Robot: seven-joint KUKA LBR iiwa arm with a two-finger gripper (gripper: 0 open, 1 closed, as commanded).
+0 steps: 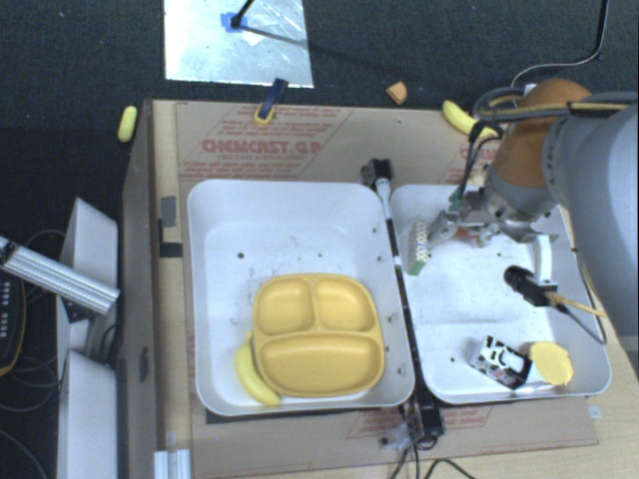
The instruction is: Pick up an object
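My gripper (pixel 451 224) hangs low over the far left part of the right bin (pixel 589 367), with the grey arm reaching in from the right. Just to its left, against the bin's left wall, lies a small white knobbly object with a green end (pixel 419 245); I cannot tell whether the gripper touches it. At the near side of the same bin lie a black-and-white packet (pixel 499 360) and a yellow round piece (pixel 552 363). The left bin (pixel 215 218) holds a yellow divided plate (pixel 318 331) with a banana (pixel 252 373) at its near left edge.
The rim between the two bins (pixel 394 257) runs right beside the gripper. Outside the bins, small yellow pieces (pixel 127 123) (pixel 457 116) and an orange bit (pixel 397 92) lie on the dark floor, beyond a shiny foil sheet (pixel 238 28).
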